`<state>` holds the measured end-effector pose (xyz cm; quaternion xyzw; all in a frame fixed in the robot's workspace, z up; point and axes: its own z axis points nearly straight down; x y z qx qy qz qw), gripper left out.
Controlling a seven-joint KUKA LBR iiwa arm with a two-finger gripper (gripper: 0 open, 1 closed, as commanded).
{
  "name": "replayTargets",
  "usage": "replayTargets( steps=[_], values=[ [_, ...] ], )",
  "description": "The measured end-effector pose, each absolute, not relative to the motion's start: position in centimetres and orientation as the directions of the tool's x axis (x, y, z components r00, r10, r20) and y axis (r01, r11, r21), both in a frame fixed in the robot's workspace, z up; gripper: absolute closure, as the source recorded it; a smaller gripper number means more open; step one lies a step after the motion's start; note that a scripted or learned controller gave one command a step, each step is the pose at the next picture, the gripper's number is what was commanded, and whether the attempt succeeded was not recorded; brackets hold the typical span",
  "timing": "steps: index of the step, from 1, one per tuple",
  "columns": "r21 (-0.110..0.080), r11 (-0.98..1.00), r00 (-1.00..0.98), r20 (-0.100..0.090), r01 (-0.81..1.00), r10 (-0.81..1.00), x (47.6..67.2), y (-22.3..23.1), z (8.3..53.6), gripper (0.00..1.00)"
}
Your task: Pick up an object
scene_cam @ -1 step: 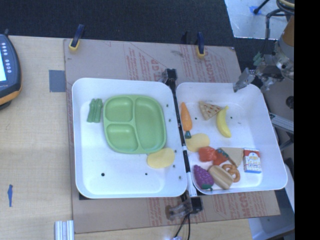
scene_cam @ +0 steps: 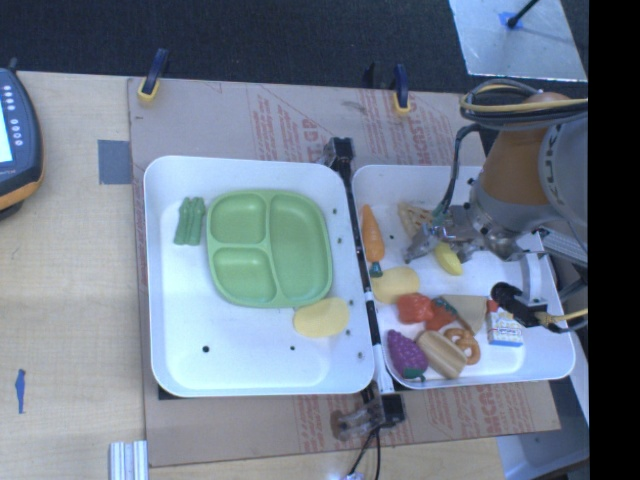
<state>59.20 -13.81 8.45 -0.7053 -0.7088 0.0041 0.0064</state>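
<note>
My gripper is low over the back of the right bin, reaching in from the right. A small yellow piece lies right under or against its tip; whether it is held is hidden. A tan pizza-like wedge lies just left of the gripper. Further left an orange carrot rests along the bin's wall. In front lie a yellow lemon-like piece, a red pepper, purple grapes, a pretzel on a bun and a small box.
The left bin holds a green divided plate, green beans at its back left and a pale yellow piece near the divider. A black cable loop hangs over the right bin. A pendant sits far left.
</note>
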Motion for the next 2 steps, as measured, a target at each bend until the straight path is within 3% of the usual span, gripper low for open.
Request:
replayTargets(
  steps=[1,2],
  values=[
    [-0.005,0.004,-0.004,-0.001,1.0,1.0,59.6,-14.2,10.3,1.0],
    [0.008,0.016,-0.016,0.004,1.0,1.0,60.7,-2.9,19.8,1.0]
  ],
)
